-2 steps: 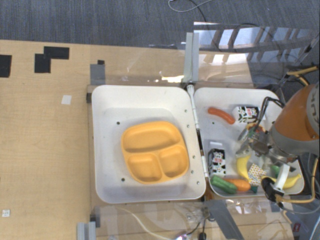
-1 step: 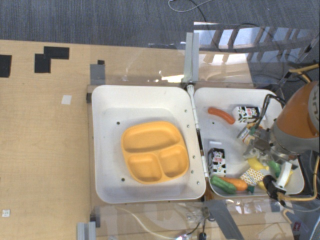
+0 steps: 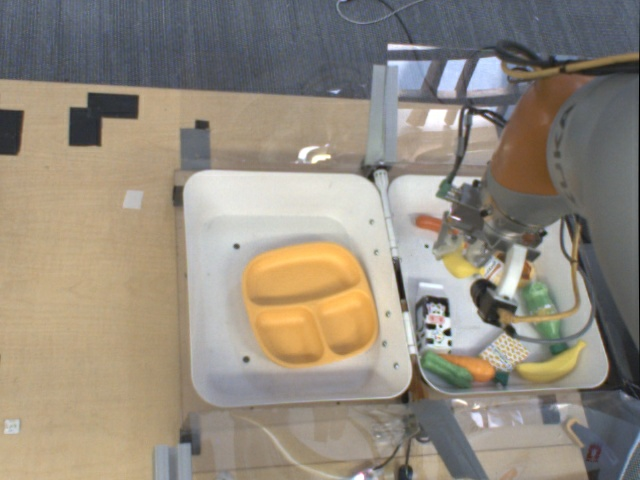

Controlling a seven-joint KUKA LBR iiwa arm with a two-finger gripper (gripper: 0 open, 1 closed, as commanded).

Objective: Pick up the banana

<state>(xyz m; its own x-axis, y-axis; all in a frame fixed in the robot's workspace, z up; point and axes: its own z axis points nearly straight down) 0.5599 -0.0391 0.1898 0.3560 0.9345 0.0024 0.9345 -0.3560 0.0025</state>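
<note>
We spot the banana (image 3: 553,365), yellow and curved, in the right bin (image 3: 405,218) on the tan counter (image 3: 90,298); grey carpet (image 3: 200,18) behind. The pincer (image 3: 470,253): its state we cannot tell.

The right bin (image 3: 400,268) is crowded: the banana (image 3: 553,364) lies in its near right corner, hemmed by a green bottle (image 3: 538,298), a patterned packet (image 3: 504,351) and the bin wall. The left bin (image 3: 215,268) offers open floor around the yellow tray (image 3: 310,303).
</note>
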